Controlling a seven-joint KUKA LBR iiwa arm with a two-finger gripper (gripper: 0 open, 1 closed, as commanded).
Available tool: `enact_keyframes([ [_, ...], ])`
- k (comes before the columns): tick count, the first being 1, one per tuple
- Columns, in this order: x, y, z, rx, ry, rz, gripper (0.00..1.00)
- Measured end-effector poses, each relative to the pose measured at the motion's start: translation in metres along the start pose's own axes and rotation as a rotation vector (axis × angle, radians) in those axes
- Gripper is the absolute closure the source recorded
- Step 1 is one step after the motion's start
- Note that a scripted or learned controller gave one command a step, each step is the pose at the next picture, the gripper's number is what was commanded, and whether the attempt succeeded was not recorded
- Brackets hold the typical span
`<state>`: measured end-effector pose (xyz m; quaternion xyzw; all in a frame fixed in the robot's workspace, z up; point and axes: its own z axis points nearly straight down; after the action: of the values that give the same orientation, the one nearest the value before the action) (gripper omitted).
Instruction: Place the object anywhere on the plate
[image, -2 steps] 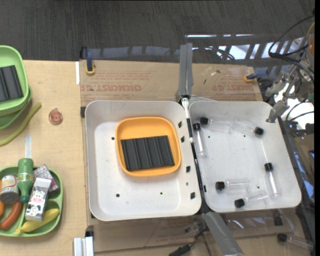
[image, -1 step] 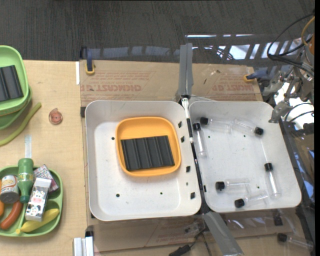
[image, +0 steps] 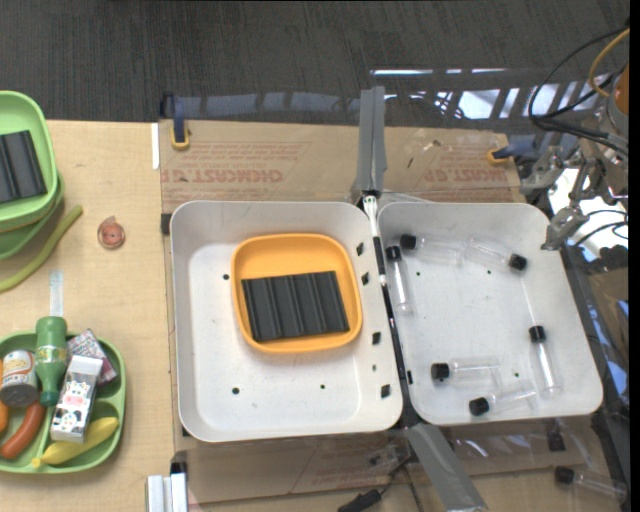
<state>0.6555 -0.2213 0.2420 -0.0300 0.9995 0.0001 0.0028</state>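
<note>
Camera view, left bin (image: 200, 400): the orange plate (image: 296, 262) carries a dark ribbed object (image: 296, 306) lying flat across its middle, so the placement looks already done. Clear tubes (image: 468, 373) with black caps lie scattered in the right bin (image: 560, 400). At the upper right edge of the frame, the arm (image: 590, 170) is too cluttered to tell the gripper's state.

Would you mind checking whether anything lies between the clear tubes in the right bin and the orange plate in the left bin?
Only the bins' adjoining rims separate them. The plate already carries a dark ridged block covering most of its centre, while the tubes lie along the right bin's edges.
</note>
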Motion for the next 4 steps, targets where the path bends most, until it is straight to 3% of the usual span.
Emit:
enact_keyframes([
  [1,-0.005,0.0,0.013,-0.002,0.001,-0.292,0.0],
  [2,-0.005,0.0,0.001,-0.001,-0.003,-0.636,0.0],
  [4,-0.005,0.0,-0.006,-0.002,-0.002,-1.049,0.0],
])
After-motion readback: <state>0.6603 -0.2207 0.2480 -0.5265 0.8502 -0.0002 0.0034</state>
